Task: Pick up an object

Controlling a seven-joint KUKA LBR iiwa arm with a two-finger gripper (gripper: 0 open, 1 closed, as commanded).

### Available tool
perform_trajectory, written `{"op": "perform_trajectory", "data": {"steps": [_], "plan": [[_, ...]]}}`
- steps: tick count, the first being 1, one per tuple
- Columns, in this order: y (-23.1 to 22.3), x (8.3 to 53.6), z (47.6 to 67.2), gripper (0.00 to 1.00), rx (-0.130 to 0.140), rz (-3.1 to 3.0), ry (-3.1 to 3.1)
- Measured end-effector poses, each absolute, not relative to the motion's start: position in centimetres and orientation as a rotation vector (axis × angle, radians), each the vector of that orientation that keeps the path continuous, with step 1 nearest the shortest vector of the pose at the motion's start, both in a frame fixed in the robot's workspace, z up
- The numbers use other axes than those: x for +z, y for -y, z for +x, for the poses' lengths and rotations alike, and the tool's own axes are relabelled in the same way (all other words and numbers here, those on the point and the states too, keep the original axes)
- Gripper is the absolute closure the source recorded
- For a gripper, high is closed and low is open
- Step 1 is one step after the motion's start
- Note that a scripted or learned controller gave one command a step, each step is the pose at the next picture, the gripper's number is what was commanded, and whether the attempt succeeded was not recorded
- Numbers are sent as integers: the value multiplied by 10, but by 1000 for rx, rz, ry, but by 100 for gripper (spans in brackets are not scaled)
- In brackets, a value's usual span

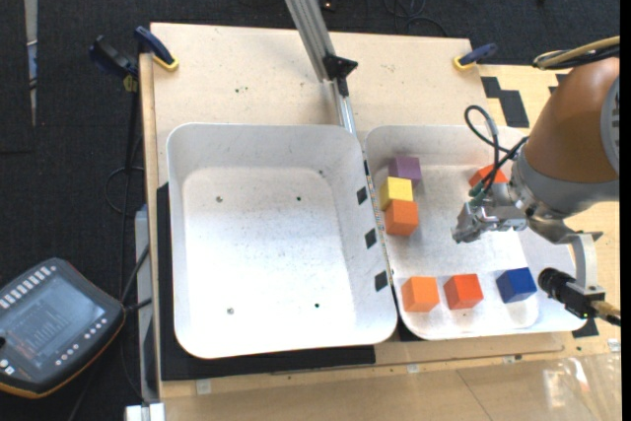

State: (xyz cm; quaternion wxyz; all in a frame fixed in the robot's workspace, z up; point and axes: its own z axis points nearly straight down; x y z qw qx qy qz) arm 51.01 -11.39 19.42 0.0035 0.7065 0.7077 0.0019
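2 orange blocks (pixel 421 293) — 1 purple (pixel 405 169) — 1 yellow (pixel 399 189) — 1 blue (pixel 516 285)

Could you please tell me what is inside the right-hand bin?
The right bin holds purple, yellow and orange blocks in a cluster, plus orange, red-orange and blue blocks. The arm covers part of it.

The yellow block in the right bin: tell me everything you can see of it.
The yellow block is a small cube with a plain matte face, painted wood or plastic by its look. It sits flat near the left wall of the right bin, in its upper half. It is the middle one of a tight column: a purple block touches it on the far side and an orange block on the near side. The end effector is to its right, apart from it.
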Motion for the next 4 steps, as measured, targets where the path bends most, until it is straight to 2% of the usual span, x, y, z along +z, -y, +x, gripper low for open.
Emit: {"op": "perform_trajectory", "data": {"steps": [1,2,4], "plan": [[112,257,516,100,6,2214,-2220],[112,287,518,100,4,2215,-2221],[-5,283,523,100,2,2212,-2231]]}}
